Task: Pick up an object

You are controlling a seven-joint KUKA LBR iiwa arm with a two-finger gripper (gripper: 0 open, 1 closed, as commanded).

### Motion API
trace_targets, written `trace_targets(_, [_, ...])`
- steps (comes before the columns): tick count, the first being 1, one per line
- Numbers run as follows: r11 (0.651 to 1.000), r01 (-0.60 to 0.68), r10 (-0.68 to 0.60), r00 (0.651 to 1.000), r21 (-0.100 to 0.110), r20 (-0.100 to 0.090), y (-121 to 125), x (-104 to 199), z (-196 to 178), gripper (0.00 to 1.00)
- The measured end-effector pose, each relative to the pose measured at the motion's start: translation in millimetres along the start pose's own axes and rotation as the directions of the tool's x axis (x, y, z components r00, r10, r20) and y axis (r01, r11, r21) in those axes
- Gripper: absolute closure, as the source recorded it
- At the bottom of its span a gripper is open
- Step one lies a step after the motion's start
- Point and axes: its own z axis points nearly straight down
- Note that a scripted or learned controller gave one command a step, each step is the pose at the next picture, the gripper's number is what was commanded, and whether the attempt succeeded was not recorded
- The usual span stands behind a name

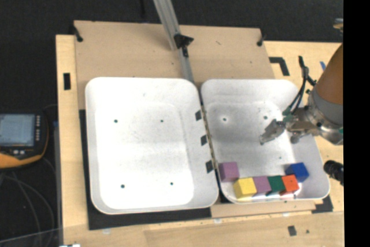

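Several small blocks lie along the front edge of the right bin (248, 95): a purple block (229, 170), a yellow block (245, 187), a mauve block (261, 184), a green block (276, 184), an orange block (289, 183) and a blue block (298, 170). My gripper (270, 132) hangs over the right half of that bin, well behind the blocks and apart from all of them. It points down and to the left, and nothing shows in it.
The left bin (144, 142) sits beside the right one, joined at a clipped seam (203, 139). A slanted metal rail (165, 6) rises from the back of the bench. A handheld device (20, 135) rests off the bench at the left.
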Motion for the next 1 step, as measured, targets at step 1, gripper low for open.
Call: trace_targets(1, [1.0,-0.002,0.002,1.0,-0.001,0.0,0.0,-0.1,0.0,0.0])
